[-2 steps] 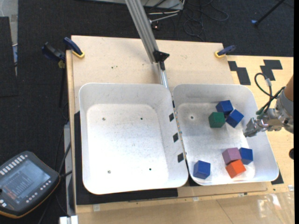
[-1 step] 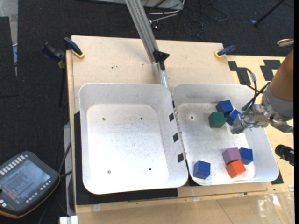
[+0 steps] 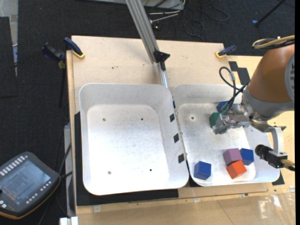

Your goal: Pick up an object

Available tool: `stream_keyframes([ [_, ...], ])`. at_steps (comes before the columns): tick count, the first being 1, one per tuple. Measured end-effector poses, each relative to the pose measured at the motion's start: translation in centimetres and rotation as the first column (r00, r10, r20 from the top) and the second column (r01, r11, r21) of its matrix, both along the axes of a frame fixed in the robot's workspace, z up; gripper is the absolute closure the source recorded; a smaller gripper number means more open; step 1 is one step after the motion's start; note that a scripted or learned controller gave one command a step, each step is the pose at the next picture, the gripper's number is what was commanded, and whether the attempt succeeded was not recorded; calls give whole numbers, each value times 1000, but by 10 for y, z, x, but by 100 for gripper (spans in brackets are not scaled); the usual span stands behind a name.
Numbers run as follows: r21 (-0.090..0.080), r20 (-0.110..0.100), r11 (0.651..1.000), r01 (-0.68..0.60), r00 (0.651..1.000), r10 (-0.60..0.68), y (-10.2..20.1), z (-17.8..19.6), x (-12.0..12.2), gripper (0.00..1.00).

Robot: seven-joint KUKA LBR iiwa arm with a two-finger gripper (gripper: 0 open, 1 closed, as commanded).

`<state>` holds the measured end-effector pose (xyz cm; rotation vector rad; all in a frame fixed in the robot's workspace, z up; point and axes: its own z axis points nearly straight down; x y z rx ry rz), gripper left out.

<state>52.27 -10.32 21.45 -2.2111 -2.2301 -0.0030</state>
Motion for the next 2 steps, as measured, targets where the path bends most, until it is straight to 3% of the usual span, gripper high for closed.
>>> stream_keyframes([
  [2, 0, 1, 1000, -1, 1000, 1, 112, 16, 7, 100],
])
